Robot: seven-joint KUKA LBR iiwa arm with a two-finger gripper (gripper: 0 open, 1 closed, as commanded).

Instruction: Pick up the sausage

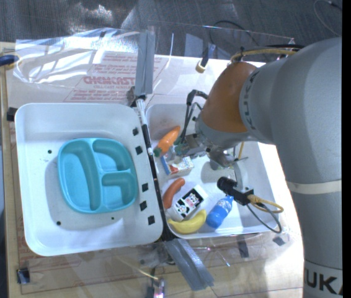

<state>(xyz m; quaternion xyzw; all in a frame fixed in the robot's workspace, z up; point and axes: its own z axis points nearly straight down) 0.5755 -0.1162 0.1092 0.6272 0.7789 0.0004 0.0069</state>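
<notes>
Left bin [36,185]: shallow white plastic tray holding a light-blue divided plate [98,174].
Right bin [263,166]: shallow white plastic tray crowded with small items.
Carrot [167,139]: orange, near the divider's upper part.
Sausage [173,191]: reddish-orange, slanted beside the divider, just above a black-and-white carton [190,202].
Banana [186,225]: yellow, at the near wall, next to a small blue bottle [219,212].
Gripper [186,149]: low over the right bin near the carrot; whether it is clenched or released cannot be told.
</notes>
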